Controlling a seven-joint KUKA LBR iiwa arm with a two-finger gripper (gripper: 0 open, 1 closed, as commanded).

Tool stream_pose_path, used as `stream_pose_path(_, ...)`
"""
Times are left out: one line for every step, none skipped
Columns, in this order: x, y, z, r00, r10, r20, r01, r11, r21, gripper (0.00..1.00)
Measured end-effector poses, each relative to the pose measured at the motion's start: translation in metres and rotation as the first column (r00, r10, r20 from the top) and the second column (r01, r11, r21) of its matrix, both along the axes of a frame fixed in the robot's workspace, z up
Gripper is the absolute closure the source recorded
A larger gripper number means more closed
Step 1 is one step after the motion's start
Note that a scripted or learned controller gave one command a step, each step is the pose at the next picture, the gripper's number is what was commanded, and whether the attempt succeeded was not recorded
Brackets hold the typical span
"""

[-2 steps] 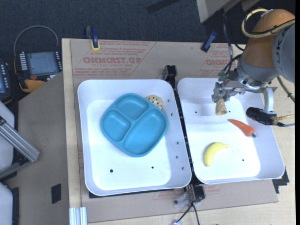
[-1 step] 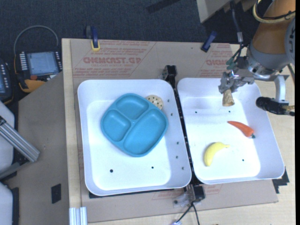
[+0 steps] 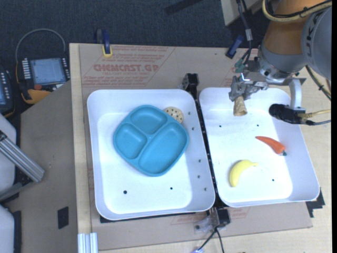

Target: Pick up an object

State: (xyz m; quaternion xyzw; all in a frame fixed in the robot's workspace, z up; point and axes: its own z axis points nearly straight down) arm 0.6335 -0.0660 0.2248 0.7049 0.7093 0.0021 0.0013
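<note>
So the gripper [image 3: 240,91] is up at the far end of the right bin [image 3: 303,186], and there's a tan chunk [image 3: 240,107] hanging right at its tips, looks pinched between the fingers. Lower down in that same bin sit a carrot [image 3: 270,143] and a banana [image 3: 239,171], well apart from the gripper. The left bin [image 3: 105,191] has a blue divided plate [image 3: 151,139] with a cookie [image 3: 174,113] touching its far edge.

A round biscuit [image 3: 173,114] near the left bin's [image 3: 100,157] far edge lies half hidden under the blue tray's [image 3: 151,140] rim. The arm [image 3: 295,30] is cut off by the picture's top right corner.
</note>
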Motion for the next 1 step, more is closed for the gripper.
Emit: stream_pose_path(0.0079, 0.0510, 0.0093, 1.000, 0.000, -0.001, 0.000, 1.000, 0.000, 1.00)
